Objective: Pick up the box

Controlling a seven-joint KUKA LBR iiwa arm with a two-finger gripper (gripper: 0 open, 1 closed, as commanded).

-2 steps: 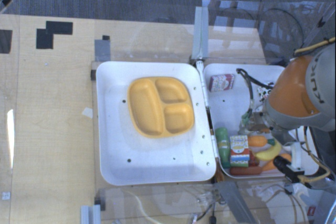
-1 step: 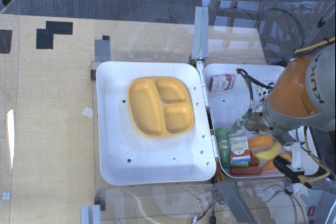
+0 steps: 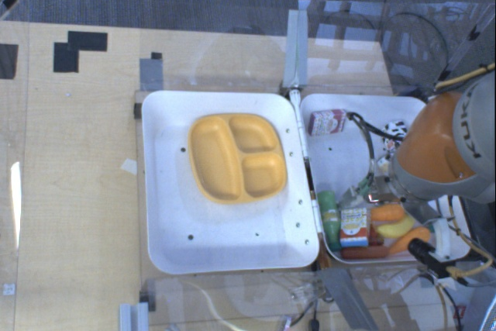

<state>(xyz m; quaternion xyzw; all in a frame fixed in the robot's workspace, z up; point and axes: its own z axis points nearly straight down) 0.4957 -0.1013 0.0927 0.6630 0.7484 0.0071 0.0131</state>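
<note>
Box point(image 3: 354, 225) hemmed by green bottle point(image 3: 329, 215), banana point(image 3: 394, 228), carrot point(image 3: 387, 212); open floor toward carton point(image 3: 328, 122).

The box point(image 3: 354, 225) is a small carton, white on top with orange and red print lower down. It stands roughly upright near the front edge of the right bin point(image 3: 341, 155), just beside a green bottle point(image 3: 329, 212).

— What's in the left bin point(image 3: 167, 244)?
— A yellow divided plate point(image 3: 236, 156). The arm point(image 3: 446, 143) hangs over the right bin point(image 3: 341, 159); a small box point(image 3: 354, 227) sits among toy food there.
</note>
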